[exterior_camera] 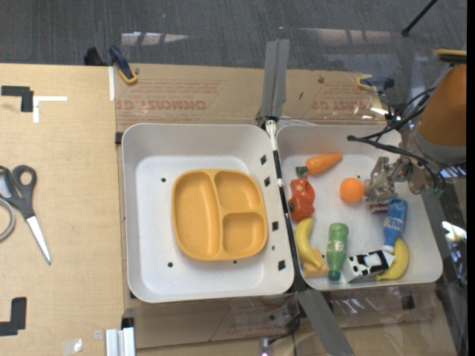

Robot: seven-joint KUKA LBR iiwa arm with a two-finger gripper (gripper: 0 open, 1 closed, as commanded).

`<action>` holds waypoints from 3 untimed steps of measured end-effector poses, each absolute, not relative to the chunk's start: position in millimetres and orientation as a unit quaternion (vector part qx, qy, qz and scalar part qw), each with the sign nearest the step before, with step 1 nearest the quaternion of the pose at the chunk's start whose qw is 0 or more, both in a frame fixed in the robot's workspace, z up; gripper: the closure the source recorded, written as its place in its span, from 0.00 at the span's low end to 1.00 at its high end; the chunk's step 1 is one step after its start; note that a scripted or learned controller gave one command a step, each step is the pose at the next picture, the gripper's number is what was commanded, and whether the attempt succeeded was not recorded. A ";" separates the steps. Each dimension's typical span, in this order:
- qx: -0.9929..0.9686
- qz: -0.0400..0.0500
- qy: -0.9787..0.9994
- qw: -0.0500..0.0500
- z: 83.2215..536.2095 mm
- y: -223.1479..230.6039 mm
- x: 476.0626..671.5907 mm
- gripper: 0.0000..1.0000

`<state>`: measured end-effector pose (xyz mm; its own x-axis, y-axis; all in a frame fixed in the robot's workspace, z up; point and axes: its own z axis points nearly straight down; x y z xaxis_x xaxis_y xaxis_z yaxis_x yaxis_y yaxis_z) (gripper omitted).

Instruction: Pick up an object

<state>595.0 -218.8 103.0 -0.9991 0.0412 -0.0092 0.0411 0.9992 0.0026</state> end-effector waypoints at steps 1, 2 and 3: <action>0.167 0.000 0.986 0.001 92.5 -167.9 598.4 1.00; 0.168 0.000 0.986 0.001 92.5 -168.0 598.4 0.00; 0.177 0.000 0.984 0.002 92.6 -113.7 611.1 0.00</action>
